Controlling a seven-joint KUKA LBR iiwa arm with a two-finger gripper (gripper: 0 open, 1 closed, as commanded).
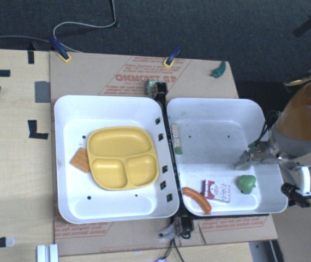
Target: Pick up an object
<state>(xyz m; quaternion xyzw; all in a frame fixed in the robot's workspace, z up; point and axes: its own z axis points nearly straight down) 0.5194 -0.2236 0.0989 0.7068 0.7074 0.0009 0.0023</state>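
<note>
Your claw [248, 158] sits low at the right bin's [215, 111] right side – whether it's open or closed, you can't tell. Just below it lies a green object [246, 184], then a red-and-white carton [216, 191] and a sausage [197, 199] – the yellow tray [124, 157] fills the left bin [68, 146]

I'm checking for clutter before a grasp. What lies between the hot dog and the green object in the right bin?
In the camera view, a small red-and-white carton lies between the hot dog and the green object.
</note>
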